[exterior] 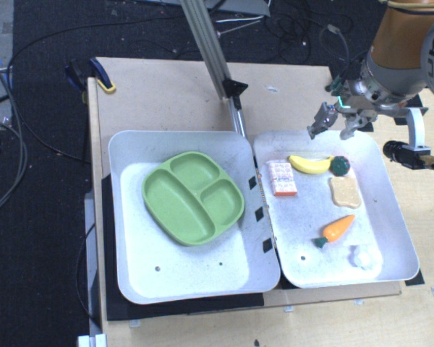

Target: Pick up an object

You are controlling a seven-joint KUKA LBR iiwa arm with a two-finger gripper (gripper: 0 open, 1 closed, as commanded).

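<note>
I see the banana (310, 165), bread (345, 191) and box (281, 177) crowd the right bin's (398, 230) back; its front left floor is bare.

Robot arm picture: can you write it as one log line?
gripper: open, holding nothing, above right bin's far edge | banana, carrot: in bin | tray: left bin

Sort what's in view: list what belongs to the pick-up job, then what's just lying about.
Job: tool, banana, carrot, bread slice, small box, right bin.
Lying about: green divided plate, left bin, blue clamp.
</note>
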